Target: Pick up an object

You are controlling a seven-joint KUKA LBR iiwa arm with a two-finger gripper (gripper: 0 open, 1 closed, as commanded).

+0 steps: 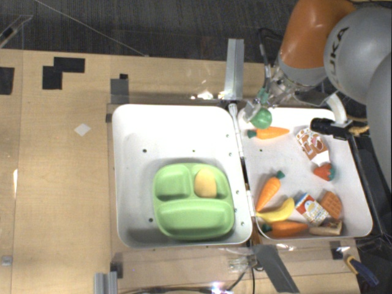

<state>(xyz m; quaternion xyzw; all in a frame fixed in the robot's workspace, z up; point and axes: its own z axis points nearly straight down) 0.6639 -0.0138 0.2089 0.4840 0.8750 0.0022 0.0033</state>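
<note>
Gripper (264, 106) hung over the far left corner of the right bin (358, 222), whether clamped or apart impossible to tell; a carrot (269, 132) lay just beneath it.

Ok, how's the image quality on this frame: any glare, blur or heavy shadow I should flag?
Camera view: lighting is even and the toys in the right bin read clearly; a soft shadow lies under the green tray in the left bin; small glare streaks on the divider between the bins; the gripper and the green top of the carrot beneath it look slightly soft.
</note>
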